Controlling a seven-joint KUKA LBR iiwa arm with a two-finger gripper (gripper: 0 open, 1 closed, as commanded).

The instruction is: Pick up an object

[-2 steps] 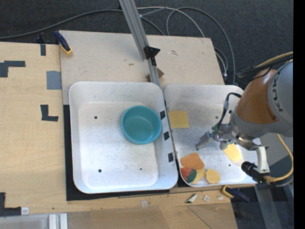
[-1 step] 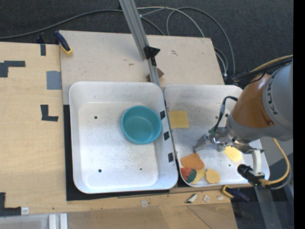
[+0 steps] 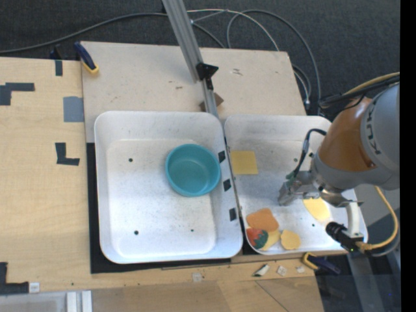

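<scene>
In the right bin lie a flat yellow square, an orange piece with a multicoloured ball beside it, a small yellow round and a pale yellow piece partly under the arm. My gripper hangs low over the right bin's middle, left of the pale yellow piece and right of the orange one. Nothing shows between its fingers. A teal bowl sits in the left bin.
A metal pole slants down from the top to the bins' shared back edge. Cables loop on the dark floor behind the bench. A clamp with a yellow tip lies at the board's back left corner. Small bits lie on the front ledge.
</scene>
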